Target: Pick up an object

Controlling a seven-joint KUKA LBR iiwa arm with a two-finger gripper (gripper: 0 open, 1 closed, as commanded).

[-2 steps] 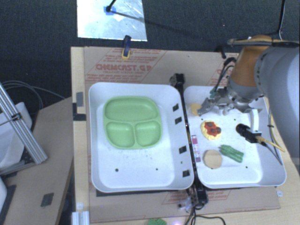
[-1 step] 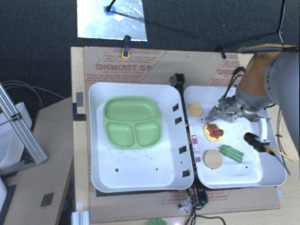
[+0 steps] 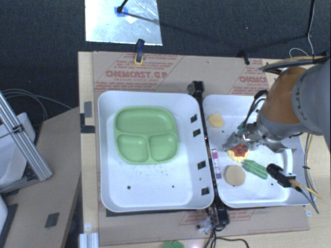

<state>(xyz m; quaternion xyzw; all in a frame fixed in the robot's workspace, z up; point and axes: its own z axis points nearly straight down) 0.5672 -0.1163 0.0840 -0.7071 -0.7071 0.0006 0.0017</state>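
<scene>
My gripper [image 3: 236, 142] is low in the right bin [image 3: 223, 106], near its middle. Directly below it, touching or nearly touching, lies a small red and yellow object [image 3: 239, 151]. A green pickle-like piece [image 3: 255, 169] lies just right of and below that object. A tan round disc [image 3: 235, 176] sits near the bin's front, and a small yellow round piece [image 3: 215, 121] lies toward the back left. The grey arm with its orange band [image 3: 282, 105] reaches in from the right and hides the bin's right part.
The left bin [image 3: 108, 185] holds a light green divided plate [image 3: 146, 135]. A dark divider with clips [image 3: 206, 149] runs between the bins. A brown board [image 3: 155, 72] lies under both bins, with a shiny sheet [image 3: 123, 14] beyond it.
</scene>
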